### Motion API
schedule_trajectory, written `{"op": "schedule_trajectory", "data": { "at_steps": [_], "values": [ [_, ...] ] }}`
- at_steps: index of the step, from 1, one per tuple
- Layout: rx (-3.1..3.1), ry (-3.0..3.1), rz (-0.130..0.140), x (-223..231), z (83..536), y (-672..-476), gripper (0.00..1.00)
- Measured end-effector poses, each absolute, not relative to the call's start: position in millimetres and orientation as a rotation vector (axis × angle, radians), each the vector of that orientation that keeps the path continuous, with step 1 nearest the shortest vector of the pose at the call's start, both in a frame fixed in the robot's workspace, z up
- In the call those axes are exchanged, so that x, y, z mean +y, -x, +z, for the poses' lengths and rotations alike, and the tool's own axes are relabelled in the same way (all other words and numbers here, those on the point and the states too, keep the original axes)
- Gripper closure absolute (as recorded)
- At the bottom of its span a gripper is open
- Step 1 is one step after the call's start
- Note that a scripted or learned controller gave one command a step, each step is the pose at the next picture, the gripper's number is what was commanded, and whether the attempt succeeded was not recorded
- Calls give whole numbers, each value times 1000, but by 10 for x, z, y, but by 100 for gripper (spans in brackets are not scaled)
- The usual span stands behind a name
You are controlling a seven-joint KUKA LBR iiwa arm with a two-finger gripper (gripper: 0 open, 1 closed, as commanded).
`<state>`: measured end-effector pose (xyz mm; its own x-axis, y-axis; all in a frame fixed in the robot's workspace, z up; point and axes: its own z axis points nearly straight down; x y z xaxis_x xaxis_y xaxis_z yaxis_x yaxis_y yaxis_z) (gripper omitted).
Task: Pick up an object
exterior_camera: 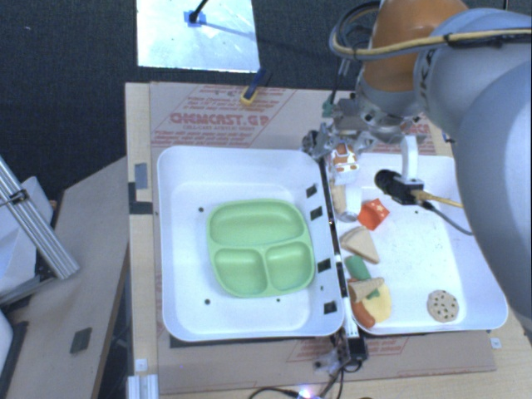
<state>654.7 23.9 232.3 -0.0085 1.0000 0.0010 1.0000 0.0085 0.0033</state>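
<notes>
The gripper (342, 158) hangs at the right bin's (478, 310) far-left corner — whether it is spread or pinched cannot be told. The arm (465, 65) reaches over that bin; toy foods — an orange block (373, 214), a cookie (442, 306) — lie nearer.

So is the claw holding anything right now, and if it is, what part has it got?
It cannot be told: the claw sits low at the right bin's upper left corner, and its tips are too cluttered to make out.
</notes>
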Motion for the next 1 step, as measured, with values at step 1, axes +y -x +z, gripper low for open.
{"op": "schedule_trajectory", "data": {
  "at_steps": [1],
  "values": [
    [2220,-2220,1,121,2243,-6531,100]
  ]
}}
